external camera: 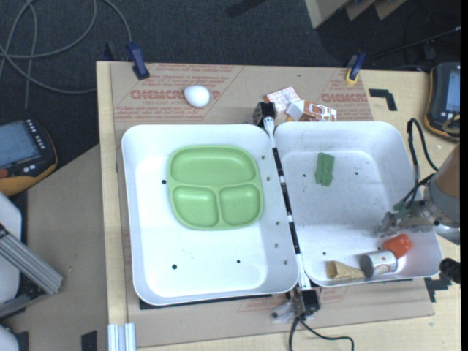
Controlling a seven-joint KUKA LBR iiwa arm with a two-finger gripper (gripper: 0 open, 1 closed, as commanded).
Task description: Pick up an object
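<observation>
While the tabletop [110, 196] spreads wide under both bins, the left bin [146, 254] carries the largest thing in sight, a green divided plate [216, 186] lying flat toward its upper half; the right bin [344, 218] holds the smaller pieces, and the arm comes in over its right wall, the gripper [398, 221] low near the bin floor at the right side, though whether it is clenched or released I cannot tell from this slant, and nothing shows as grasped. Just below and beside the gripper lies an orange piece [399, 244], touching or nearly touching a small white bottle [380, 262] on its side; I judge these the likeliest targets, both light and rigid, the bottle round and prone to roll, so a hold across its body would serve best. Left of the bottle sits a tan wedge [342, 271], small and probably light, near the lower wall; well apart, toward the top of the same bin, lies a green block [325, 169], flat, possibly soft, best pinched across its narrow sides. Outside the bins, a white egg-shaped ball [197, 95] rests on the board, smooth and likely slippery.
</observation>
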